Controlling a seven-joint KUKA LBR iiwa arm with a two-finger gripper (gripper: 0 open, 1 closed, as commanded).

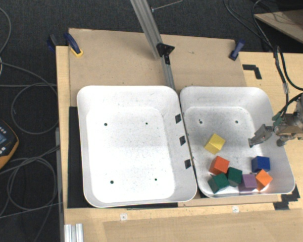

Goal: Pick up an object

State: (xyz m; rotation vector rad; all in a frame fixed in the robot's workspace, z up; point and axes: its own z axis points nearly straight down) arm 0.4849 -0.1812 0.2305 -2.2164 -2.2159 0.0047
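Note:
Several small blocks lie in the right bin (227,102): a yellow block (215,143) near the middle, and toward the front a red-orange block (220,164), two green blocks (235,175) (218,183), a purple block (249,181), an orange block (263,178) and a blue block (260,163). My gripper (269,136) reaches in over the bin's right side, above and behind the blue block. Its fingers stand open with nothing between them. It touches none of the blocks.
The left bin (126,145) sits beside the right one, joined by black clips (182,140). A slanted metal rail (151,29) crosses the back of the bench. Blue clamps (73,44) (237,49) hold the board's far corners.

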